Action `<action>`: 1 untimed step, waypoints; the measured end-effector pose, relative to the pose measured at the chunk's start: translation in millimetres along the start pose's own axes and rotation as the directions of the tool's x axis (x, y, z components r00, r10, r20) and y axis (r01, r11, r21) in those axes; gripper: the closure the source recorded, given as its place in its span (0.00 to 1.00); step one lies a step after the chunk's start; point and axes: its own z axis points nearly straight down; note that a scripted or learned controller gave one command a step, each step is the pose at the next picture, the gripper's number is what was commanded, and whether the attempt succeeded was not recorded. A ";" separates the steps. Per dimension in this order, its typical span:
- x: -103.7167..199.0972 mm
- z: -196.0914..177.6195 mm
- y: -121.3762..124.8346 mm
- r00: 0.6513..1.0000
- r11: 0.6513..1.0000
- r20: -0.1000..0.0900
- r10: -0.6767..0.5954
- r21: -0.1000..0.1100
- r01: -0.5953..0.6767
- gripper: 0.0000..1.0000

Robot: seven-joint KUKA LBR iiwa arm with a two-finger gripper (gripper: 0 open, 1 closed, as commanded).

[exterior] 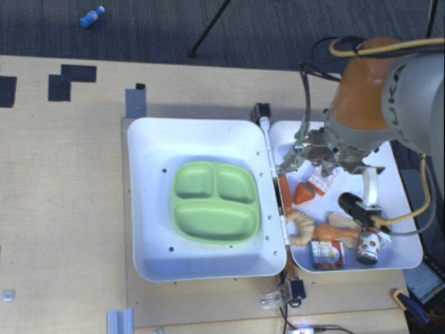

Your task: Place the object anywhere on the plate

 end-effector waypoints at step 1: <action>0.0 0.0 0.0 1.000 1.000 0.000 0.000 0.000 0.000 0.00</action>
